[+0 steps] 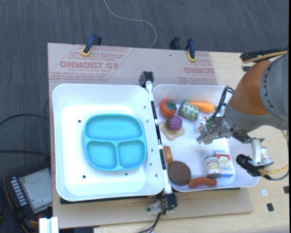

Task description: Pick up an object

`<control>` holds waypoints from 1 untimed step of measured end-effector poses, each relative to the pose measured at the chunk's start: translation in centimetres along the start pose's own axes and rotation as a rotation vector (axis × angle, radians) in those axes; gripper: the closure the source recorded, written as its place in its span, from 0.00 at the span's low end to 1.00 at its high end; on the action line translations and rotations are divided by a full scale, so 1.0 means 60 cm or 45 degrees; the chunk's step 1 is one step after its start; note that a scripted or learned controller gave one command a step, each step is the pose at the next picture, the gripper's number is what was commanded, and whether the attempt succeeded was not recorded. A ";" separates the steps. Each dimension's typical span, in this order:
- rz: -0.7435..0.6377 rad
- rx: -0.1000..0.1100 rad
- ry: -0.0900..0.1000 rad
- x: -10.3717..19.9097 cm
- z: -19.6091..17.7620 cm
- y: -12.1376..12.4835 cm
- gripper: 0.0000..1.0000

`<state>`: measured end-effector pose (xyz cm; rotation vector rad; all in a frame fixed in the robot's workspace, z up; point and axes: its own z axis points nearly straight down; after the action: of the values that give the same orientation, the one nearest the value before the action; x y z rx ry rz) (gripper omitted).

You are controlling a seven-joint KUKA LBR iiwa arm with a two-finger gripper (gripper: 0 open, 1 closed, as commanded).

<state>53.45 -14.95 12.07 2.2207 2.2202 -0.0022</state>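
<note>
Gripper (207, 132) fingers blurred; arm (266, 93) cut off right.

Robot lab: clamped board (111, 64) bench, 2 bins (68, 101), cables (131, 18).

The scene is viewed from one fixed camera set high above the table (111, 62), looking down at a slant. Both white bins are taken in whole at middle distance. The claw (209, 131) is seen over the right bin (194, 90), the left bin (68, 101) lying well to its left; surrounding carpet is included.
</note>
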 end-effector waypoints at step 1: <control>0.000 0.001 0.001 0.000 0.000 0.000 0.00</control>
<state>53.44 -14.93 12.05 2.2212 2.2210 -0.0027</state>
